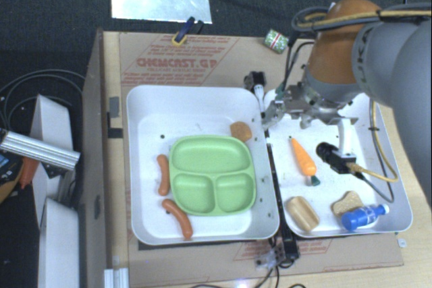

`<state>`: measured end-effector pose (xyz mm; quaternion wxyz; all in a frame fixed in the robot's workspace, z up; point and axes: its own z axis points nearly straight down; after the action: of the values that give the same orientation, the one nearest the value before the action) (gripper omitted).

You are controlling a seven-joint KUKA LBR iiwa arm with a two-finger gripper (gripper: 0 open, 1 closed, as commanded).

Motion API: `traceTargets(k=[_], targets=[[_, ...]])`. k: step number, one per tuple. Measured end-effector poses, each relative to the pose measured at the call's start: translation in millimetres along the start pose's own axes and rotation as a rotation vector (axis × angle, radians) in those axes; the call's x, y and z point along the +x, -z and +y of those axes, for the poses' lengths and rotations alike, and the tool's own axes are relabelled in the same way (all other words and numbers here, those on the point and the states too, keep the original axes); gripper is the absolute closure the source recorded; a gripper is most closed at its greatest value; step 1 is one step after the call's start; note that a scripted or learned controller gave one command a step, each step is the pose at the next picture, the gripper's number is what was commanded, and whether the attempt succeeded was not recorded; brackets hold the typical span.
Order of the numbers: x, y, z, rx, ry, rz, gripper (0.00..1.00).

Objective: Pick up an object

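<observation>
Pick of the bunch for me is the small orange toy carrot with a dark green stub end [302,157]. It lies on the floor of the shallow white bin on the view's right [324,192], tip pointing up-left. Nothing touches it, and it sits just below where the grey arm with the orange band [378,57] hangs over that bin's top-left corner.

I honestly can't tell how the jaws stand from this angle. The wrist hardware hides them, so I'm not calling them open, closed or holding anything.

My guess on handling: light, stiff, probably smooth plastic, so a bit slippery and happy to roll. It tapers, so I'd grab across the thick half near the green end, squeezing at right angles to its length. Pinch the thin tip and it'll likely squirt out.

Other options down there:
- tan bread-roll-shaped toy [302,212], chunkier but wide
- pale brown toast-slice toy [346,202], flat, so hard to get under
- small blue bottle with a white cap [361,217], right against the toast, so a crowded grab
</observation>
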<state>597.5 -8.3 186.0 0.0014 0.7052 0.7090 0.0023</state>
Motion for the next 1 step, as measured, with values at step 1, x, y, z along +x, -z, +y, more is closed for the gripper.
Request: traceTargets(k=[1], targets=[[-41.2, -1.1, -0.8, 0.003, -0.004, -0.003, 0.0]])
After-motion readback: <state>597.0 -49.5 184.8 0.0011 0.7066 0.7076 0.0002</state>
